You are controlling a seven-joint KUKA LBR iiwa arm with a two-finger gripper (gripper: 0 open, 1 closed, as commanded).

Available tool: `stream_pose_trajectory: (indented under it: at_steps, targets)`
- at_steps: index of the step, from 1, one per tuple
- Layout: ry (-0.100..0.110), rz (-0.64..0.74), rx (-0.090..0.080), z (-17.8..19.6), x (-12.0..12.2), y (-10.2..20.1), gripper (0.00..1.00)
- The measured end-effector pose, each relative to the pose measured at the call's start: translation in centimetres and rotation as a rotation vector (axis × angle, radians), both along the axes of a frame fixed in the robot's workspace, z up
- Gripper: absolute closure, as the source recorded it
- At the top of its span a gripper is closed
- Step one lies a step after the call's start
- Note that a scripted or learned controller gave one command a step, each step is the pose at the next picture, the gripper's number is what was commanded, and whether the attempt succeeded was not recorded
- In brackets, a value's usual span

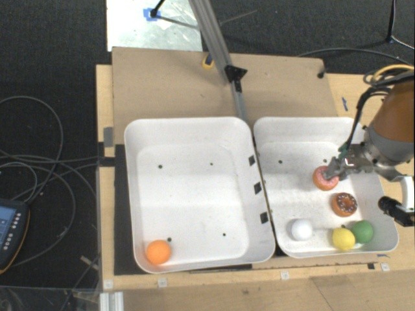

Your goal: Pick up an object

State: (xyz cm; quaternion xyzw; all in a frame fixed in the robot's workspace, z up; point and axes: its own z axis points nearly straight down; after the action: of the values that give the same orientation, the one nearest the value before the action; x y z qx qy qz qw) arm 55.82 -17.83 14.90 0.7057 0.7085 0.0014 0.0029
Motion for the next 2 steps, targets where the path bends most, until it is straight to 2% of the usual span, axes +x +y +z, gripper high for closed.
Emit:
stream_pose_trajectory:
  at_steps: [1, 2]
  targets:
    - [-0.001, 0.002, 0.000, 5.4, 0.2, -0.1, 1.00]
    - [0.003, 0.008, 0.004, 5.2, 2.0, 6.0, 1.00]
